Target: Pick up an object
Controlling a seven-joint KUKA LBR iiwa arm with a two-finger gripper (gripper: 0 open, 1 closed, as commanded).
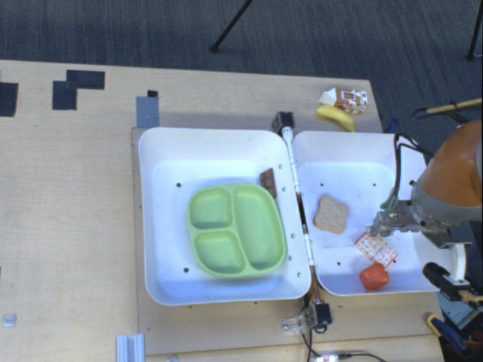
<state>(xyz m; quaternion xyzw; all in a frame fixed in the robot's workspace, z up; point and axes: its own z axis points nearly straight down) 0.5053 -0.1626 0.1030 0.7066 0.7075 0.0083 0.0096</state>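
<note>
Left bin (162, 225): green divided plate (236, 230) at centre, small brown piece (267, 178) at plate's 1 o'clock.

Right bin (339, 153): bread slice (331, 214) near centre, checkered packet (376, 249) at 4 o'clock from slice, red object (374, 277) at 6 o'clock from packet.

Gripper (386, 225) low at packet's 12 o'clock edge; cannot tell how jaws stand.

Nothing visibly lifted; judge pick not yet done, grasp and lift remain.

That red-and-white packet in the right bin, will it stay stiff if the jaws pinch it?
The packet looks thin and flat, so probably floppy and light. Lying flush on the bin floor, it may slide rather than lift.
</note>
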